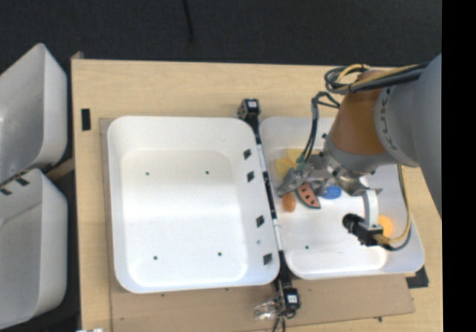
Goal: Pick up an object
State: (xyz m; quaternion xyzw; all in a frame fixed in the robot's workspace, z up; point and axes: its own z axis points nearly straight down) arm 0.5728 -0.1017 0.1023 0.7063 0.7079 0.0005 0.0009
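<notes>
So the arm [387, 111] comes in from the right and hangs over the right bin [327, 260], orange band sitting just above the wrist. The gripper [301, 187] is down near that bin's left side, close to the divider between the two bins. Can't really tell how wide the fingers are, they're small and blurry at this angle, and I can't see anything clearly clamped between them.

Stuff in the right bin is all bunched up around the gripper: a yellow piece [287, 162] just above it, a small orange bit [288, 203] just below-left, a reddish-brown wedge [308, 196] right beside the tip, and a blue thing [331, 192] a little to the right. Another orange object [384, 228] sits further right, next to a black part with cables.

The left bin [119, 196] sits beside it on the wooden surface [186, 74].
</notes>
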